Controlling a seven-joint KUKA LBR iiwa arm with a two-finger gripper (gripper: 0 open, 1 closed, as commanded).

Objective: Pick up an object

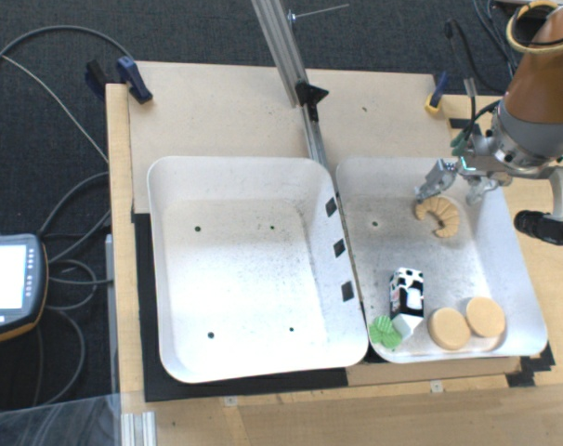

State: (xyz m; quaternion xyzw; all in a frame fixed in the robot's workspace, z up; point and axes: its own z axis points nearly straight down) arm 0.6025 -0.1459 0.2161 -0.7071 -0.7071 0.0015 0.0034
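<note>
A tan croissant-shaped piece [439, 216] lies in the upper part of the right bin [374, 179]. My gripper [451, 188] hangs just behind and above it, open, with one finger on each side and nothing between them. A black-and-white carton [407, 292] stands near the bin's front, and a small green object [386, 332] touches its base. Two round tan discs [449, 329] [486, 317] sit side by side at the front right corner.
The left bin [161, 249] sits next to the right one across a dividing ridge. A metal pole [286, 40] slants up from between the bins. Clamps [133, 77] [437, 96] grip the board's back edge. Cables lie on the floor at left.
</note>
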